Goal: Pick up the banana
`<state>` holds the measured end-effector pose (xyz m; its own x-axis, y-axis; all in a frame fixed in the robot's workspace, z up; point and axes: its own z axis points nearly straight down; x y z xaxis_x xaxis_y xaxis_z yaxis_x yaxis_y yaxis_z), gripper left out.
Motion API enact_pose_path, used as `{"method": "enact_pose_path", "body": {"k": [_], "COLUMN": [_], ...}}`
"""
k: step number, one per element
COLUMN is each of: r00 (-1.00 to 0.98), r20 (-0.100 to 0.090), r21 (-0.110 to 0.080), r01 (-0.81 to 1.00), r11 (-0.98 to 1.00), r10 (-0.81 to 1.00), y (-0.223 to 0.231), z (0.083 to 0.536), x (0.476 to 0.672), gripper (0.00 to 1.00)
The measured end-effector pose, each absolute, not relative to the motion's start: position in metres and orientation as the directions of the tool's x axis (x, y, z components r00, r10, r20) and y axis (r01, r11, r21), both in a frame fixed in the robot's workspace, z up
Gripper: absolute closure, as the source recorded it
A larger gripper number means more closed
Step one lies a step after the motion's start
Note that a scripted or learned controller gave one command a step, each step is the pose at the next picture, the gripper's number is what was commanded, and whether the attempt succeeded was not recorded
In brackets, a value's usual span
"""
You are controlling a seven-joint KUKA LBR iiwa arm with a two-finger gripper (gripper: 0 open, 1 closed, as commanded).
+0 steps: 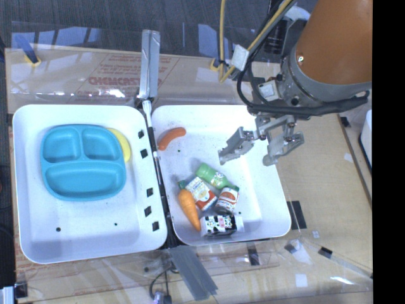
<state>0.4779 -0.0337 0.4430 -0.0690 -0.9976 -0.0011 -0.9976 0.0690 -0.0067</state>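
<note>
The banana (pixel 124 142) is a yellow curve in the left bin, mostly hidden behind the right edge of a blue divided plate (pixel 83 161). My gripper (pixel 255 151) hangs over the right bin's right side, far from the banana. Its two grey fingers are spread apart, open, with nothing between them.
The right bin (pixel 266 195) holds a sausage (pixel 170 137), a carrot (pixel 188 208), a green bottle (pixel 212 175), small cartons and a can (pixel 221 223). A metal divider with black clips (pixel 149 163) runs between the bins. Yellow and black cables (pixel 240 37) hang above the wrist.
</note>
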Motion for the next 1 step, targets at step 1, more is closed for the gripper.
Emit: {"method": "enact_pose_path", "body": {"k": [1], "r00": [-0.153], "r20": [-0.001], "r21": [0.001], "r01": [-0.988], "r11": [0.153], "r10": [-0.988], "y": [0.0599], "z": [0.2948], "x": [0.4765], "gripper": [0.00]}}
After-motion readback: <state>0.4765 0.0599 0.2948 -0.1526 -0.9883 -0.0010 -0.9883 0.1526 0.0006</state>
